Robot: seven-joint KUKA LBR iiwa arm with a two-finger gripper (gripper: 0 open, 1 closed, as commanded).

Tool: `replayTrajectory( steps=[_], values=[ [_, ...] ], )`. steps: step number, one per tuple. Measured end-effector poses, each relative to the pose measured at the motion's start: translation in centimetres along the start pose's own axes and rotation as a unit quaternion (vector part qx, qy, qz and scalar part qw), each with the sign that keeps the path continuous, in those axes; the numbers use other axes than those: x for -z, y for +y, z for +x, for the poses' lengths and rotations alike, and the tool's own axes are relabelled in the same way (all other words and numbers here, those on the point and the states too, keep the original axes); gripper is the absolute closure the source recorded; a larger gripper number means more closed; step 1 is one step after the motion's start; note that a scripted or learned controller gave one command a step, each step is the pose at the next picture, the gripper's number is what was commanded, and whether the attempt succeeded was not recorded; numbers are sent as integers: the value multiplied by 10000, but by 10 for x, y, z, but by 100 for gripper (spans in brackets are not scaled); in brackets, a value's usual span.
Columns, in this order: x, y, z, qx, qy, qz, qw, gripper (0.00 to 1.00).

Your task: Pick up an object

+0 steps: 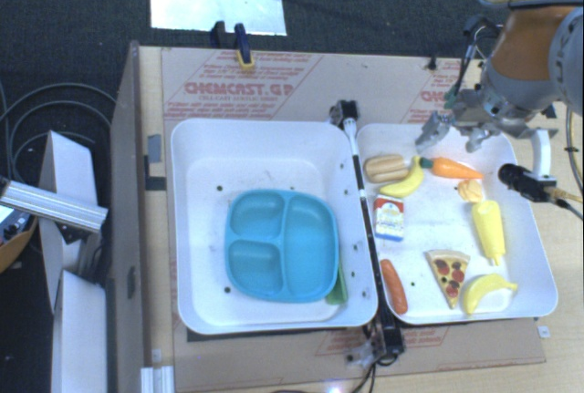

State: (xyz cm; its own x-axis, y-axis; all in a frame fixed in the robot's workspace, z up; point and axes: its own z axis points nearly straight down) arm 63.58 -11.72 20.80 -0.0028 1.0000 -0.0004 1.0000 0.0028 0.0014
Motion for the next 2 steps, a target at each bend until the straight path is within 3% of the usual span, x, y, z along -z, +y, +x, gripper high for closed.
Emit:
replayTrajectory(
  steps=[1, 2],
  values=[
    [-128, -24, 35, 18, 17, 53, 10000, 0],
    [-126, 29, 20, -13, 28, 138, 9999, 0]
  ],
)
